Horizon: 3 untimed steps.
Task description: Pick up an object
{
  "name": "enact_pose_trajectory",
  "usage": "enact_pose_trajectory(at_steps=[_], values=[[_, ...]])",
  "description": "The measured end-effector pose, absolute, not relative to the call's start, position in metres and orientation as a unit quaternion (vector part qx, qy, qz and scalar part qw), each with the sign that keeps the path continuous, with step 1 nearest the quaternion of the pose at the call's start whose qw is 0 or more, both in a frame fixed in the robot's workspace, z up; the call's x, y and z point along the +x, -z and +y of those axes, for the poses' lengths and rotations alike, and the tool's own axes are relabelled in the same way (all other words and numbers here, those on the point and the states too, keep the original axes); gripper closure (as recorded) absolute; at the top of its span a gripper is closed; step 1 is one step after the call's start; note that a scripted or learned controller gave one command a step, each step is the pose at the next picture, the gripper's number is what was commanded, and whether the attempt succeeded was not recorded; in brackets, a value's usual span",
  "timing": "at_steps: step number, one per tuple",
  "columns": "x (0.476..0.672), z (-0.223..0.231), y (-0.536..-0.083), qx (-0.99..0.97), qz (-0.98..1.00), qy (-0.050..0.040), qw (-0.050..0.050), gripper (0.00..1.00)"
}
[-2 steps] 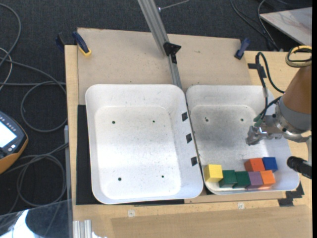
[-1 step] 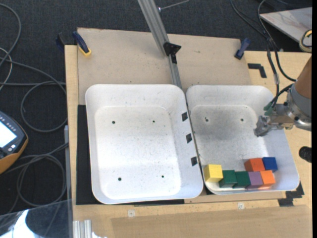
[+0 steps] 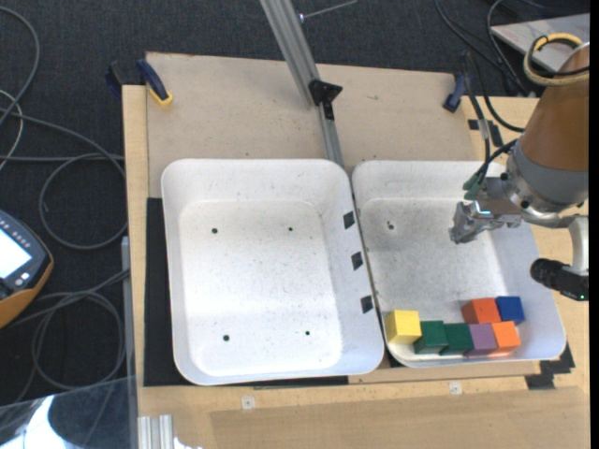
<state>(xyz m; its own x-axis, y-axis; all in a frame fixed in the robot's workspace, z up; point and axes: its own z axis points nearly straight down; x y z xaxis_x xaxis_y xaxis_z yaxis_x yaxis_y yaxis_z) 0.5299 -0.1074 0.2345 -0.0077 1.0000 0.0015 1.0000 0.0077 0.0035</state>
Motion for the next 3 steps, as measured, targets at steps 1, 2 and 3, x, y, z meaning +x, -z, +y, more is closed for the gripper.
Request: enact_pose_trajectory(at_steps=[1, 2, 3], values=[[0.552, -0.052, -0.243, 0.704, 0.710, -0.0018, 0.000, 1.00], [0.567, 0.007, -0.251, 0.704, 0.710, -0.0018, 0.000, 1.00], [0.577, 0.065, -0.258, 0.704, 0.710, -0.0018, 0.000, 1.00]])
